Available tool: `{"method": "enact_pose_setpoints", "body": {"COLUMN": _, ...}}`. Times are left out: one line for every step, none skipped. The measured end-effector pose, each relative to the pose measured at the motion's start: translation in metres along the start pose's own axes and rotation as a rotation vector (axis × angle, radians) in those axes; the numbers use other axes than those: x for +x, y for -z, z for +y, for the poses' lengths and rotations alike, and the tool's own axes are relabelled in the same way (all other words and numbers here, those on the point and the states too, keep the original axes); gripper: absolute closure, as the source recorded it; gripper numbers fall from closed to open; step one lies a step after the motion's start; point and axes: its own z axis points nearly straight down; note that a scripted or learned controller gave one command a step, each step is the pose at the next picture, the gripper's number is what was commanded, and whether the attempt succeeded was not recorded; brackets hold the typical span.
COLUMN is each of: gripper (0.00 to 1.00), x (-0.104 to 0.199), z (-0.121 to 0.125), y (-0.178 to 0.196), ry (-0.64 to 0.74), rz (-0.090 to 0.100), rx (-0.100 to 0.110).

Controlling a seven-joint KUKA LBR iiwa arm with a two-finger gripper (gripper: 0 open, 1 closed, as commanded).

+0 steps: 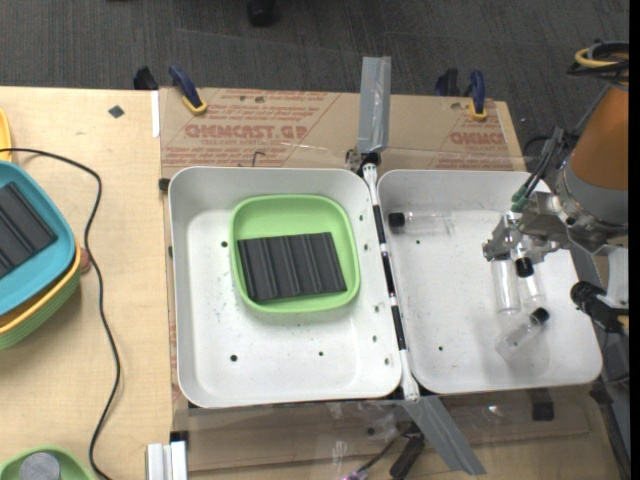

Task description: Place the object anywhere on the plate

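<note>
A green square plate (296, 209) lies in the left bin (200, 348), with a dark grey ridged slab (292, 266) flat on it. The right bin (450, 358) holds three clear plastic vials with black caps: one (422, 221) near the far left corner, one (510, 290) toward the right, and one (522, 340) close to the front right. The gripper (516, 252) hangs over the right bin, directly above the upper end of the middle vial, whose black cap (522, 266) sits just under it. The arm's orange band (606, 138) rises at the right edge.
A metal strip (385, 268) runs between the bins. Cardboard (300, 128) with blue clamps stands behind them. On the wooden table at far left sit stacked blue and green dishes (35, 258) and a black cable (100, 298).
</note>
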Motion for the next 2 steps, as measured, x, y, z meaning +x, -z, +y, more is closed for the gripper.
{"method": "enact_pose_setpoints", "body": {"gripper": 0.00, "x": 0.000, "z": 0.000, "y": 0.000, "ry": 0.000, "rz": 0.000, "rx": 0.000}}
{"method": "enact_pose_setpoints", "body": {"gripper": 0.00, "x": -0.045, "z": 0.006, "y": 0.013, "ry": -0.284, "rz": -0.001, "rx": 0.000}}
